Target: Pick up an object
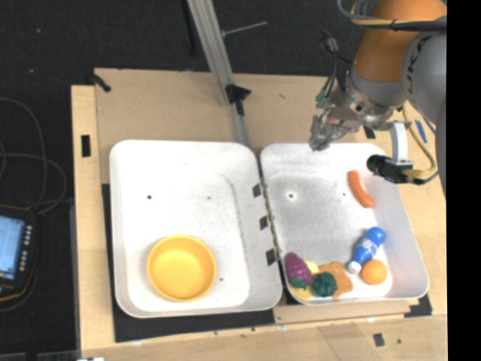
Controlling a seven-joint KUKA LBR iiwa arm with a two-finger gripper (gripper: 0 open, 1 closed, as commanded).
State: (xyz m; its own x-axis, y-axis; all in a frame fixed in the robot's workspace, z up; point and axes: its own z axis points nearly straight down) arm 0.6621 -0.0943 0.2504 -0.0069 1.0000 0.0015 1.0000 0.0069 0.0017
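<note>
End effector [322,140] is hovering at the right bin [316,201]'s twelve o'clock rim; we cannot tell its state, and nothing is showing in it. We are eyeing the orange sausage [361,188], lying alone toward three o'clock: we judge a straight descent across its width best

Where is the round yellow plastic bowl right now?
The round yellow plastic bowl sits in the left-hand shallow white bin, in its near left corner, far from the toy food clustered in the other bin.
</note>
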